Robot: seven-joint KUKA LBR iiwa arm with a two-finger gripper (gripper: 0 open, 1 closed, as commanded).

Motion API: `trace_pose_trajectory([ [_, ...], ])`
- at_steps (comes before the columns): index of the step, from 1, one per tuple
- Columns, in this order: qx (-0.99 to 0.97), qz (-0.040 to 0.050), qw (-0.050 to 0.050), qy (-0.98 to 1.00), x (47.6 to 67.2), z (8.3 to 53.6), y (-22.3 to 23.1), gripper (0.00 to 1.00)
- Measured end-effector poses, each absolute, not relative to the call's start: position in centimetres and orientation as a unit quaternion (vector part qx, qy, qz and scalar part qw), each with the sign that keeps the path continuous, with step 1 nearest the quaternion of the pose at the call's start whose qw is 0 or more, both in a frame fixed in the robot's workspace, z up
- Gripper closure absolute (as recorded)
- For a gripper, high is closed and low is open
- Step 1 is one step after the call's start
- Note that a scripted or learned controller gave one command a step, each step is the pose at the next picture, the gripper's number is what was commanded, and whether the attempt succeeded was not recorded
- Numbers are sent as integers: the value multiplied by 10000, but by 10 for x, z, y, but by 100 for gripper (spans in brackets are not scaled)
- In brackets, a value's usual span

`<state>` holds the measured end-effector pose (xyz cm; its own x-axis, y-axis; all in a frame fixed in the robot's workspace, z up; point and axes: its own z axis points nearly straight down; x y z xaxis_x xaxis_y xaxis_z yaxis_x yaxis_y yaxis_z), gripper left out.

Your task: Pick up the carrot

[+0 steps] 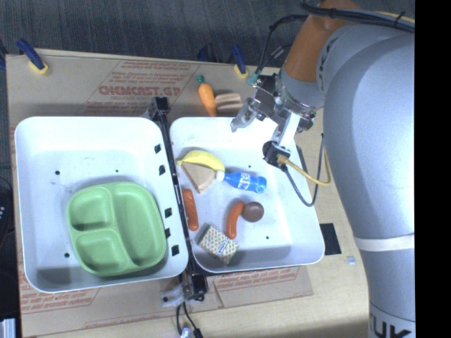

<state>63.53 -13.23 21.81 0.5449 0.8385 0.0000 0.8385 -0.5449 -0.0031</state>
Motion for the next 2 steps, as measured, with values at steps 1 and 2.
trace_pose_trajectory([
  [1,-9578,22,17,-2875,656,265,-97,0],
  [2,-9593,28,21,-2822,640,221,-152,0],
])
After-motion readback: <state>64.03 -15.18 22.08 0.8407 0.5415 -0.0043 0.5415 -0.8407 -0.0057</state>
